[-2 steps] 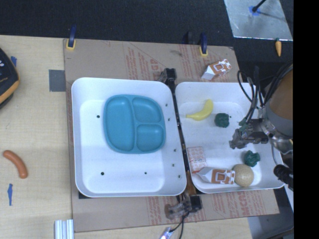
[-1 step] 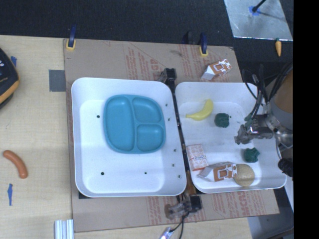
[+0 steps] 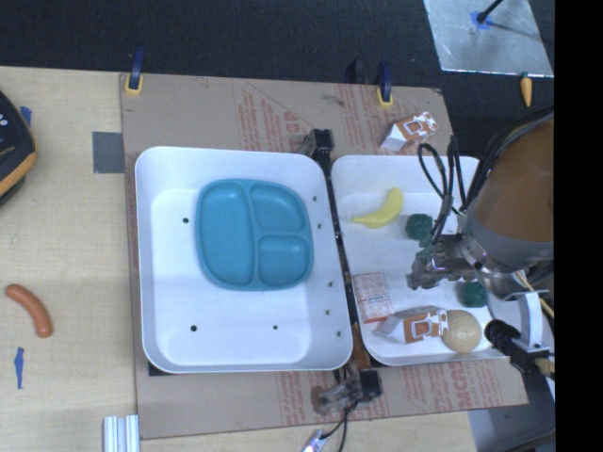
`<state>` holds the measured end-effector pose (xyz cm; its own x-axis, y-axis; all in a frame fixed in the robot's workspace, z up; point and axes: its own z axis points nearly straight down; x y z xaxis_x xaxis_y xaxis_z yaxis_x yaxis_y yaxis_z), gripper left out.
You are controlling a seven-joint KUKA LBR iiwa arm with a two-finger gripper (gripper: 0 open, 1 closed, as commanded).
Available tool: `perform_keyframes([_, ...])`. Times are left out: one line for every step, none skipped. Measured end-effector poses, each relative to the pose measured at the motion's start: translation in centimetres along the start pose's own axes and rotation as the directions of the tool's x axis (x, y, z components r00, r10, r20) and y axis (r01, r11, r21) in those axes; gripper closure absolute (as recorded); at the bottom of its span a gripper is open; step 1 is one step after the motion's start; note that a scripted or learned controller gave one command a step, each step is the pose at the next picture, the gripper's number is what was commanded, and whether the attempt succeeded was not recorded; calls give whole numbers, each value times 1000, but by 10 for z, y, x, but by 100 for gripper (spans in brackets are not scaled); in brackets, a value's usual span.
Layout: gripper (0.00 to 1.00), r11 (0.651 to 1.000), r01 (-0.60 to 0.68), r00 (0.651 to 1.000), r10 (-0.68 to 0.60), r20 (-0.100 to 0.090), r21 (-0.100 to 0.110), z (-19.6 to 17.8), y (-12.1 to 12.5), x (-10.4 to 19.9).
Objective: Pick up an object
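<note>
My gripper hangs over the middle of the right bin, reaching in from the right. A yellow banana lies in the bin's upper part, with a dark green object just right of it. Another green object sits close to the gripper's right side. Along the bin's lower edge lie a red-and-white packet, a brown-and-white carton and a tan round object. I see nothing between the fingers.
The left bin holds a blue divided plate. A small carton lies on the cardboard behind the right bin. A sausage rests on the bench at far left. Black cables loop above the gripper.
</note>
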<state>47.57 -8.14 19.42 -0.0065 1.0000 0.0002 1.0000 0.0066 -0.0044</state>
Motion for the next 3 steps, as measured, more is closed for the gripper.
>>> perform_keyframes([100,1000,-4,1000,4,1,-2,30,55,-125])
perform_keyframes([0,1000,-3,1000,3,1,-2,30,55,-124])
perform_keyframes([0,1000,-2,1000,2,0,0,102,9,-131])
